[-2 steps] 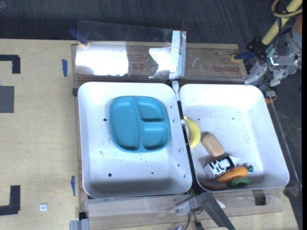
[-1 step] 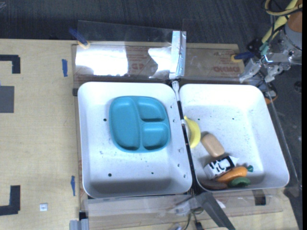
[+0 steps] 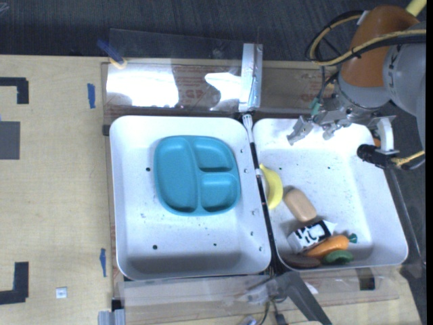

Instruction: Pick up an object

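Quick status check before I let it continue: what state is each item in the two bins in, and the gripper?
blue divided plate: flat in the left bin, nothing on it
banana: lying at the right bin left wall
tan block: lying beside the banana
black-and-white item: lying, touching the carrot
carrot: lying near the front wall
gripper: above the right bin's far end, holding nothing

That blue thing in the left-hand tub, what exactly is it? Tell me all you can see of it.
The blue plate looks like a smooth plastic divided tray, teal-blue with rounded corners. Raised ridges split it into three wells: one long one on its left side and two smaller ones on its right. It lies flat, face up, in the upper middle of the left bin, resting on the bin's floor. Nothing sits on it or touches it.
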Robot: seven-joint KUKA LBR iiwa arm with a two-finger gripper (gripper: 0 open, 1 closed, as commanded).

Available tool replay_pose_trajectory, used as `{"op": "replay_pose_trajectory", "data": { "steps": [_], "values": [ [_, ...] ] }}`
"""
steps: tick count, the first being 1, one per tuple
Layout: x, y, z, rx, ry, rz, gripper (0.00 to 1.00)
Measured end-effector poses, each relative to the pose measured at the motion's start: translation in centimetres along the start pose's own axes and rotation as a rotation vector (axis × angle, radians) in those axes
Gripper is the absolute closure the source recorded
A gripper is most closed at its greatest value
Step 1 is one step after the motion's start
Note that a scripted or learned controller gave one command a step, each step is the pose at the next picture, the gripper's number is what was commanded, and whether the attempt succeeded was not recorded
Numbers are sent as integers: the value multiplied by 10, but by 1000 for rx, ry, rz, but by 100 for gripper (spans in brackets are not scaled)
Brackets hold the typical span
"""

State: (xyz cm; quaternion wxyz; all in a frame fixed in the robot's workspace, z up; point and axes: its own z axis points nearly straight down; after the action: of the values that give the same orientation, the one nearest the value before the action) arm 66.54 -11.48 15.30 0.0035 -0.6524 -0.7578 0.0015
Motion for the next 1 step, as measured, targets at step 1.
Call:
{"op": "replay_pose_trajectory", "data": {
  "steps": [1],
  "values": [
    [3,-112,61,-2,-2,-158,0]
  ]
}}
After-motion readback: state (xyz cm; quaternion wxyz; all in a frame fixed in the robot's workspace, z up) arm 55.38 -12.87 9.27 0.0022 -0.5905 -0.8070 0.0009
